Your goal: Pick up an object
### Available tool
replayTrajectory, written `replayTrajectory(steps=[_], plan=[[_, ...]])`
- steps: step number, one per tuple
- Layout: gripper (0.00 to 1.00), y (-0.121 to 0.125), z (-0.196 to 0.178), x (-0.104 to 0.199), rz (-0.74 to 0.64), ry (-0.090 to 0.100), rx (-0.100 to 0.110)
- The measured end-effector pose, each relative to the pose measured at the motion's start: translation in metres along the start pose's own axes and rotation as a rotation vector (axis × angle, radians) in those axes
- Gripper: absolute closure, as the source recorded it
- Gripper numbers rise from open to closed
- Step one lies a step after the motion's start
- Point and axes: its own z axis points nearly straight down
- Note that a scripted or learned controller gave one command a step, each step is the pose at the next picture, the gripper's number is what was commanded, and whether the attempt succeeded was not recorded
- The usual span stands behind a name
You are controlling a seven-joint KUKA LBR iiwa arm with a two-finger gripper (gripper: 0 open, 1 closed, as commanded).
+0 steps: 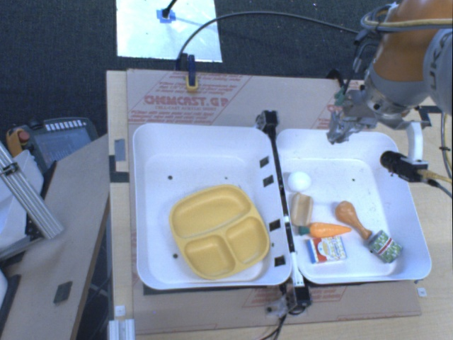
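My gripper (340,132) hangs over the far rim of the right bin (368,172), apart from every object. Below it in that bin lie a white ball (300,180), a tan bread piece (302,208), an orange carrot (328,229) and a brown drumstick (352,219). A small red and white carton (326,249) and a green can (383,246) rest near the front rim. All these objects sit well in front of the gripper, nearer the camera.
The left bin (152,190) holds a yellow divided tray (219,230). A black divider (276,183) runs between the bins. A black cylinder (400,165) sticks out beside the arm over the right bin's right side. A pendant (60,140) lies off the bench at left.
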Motion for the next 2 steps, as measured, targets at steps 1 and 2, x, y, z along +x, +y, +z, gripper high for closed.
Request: replayTrajectory(steps=[1,2], plan=[[1.0,-0.001,0.007,0.042,0.002,-0.001,0.001],[1.0,-0.001,0.026,0.094,0.001,0.0,0.003]])
